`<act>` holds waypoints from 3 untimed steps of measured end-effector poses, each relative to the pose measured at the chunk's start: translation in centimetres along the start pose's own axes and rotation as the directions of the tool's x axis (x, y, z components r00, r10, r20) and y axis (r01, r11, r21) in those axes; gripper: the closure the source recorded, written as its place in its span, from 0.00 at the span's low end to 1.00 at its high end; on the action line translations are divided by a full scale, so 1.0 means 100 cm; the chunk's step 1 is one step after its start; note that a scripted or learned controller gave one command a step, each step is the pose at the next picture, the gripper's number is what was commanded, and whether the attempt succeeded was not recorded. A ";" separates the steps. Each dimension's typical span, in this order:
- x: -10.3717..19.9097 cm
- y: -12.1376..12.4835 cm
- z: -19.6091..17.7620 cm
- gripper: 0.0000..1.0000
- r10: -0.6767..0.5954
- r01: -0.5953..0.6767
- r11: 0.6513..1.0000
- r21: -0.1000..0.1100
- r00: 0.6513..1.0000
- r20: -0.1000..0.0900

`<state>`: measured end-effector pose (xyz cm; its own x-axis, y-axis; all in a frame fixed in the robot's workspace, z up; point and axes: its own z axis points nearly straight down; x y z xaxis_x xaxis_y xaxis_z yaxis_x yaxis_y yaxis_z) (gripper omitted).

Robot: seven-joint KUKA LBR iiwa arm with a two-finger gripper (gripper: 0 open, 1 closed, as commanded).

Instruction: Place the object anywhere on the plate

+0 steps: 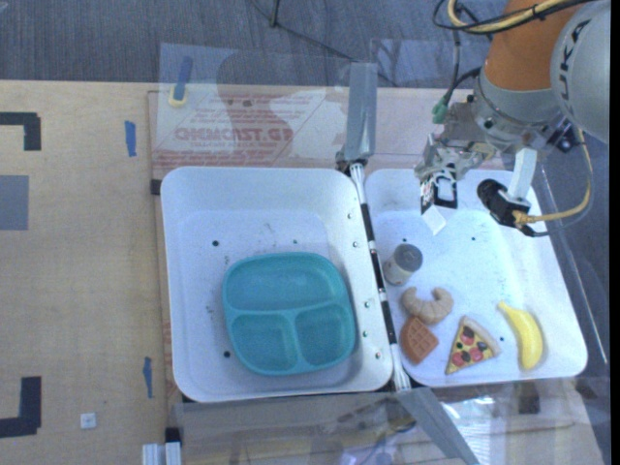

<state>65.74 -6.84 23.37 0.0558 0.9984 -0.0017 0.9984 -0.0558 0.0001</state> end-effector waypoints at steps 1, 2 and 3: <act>0.067 -0.050 0.023 1.00 0.050 -0.050 0.999 0.002 0.999 -0.002; 0.108 -0.096 0.049 1.00 0.026 -0.026 1.000 0.002 1.000 -0.002; 0.172 -0.126 0.040 1.00 -0.065 0.065 0.998 0.003 0.998 -0.002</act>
<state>54.07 11.05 19.36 -0.0092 1.0000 0.0007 1.0000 0.0092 -0.0026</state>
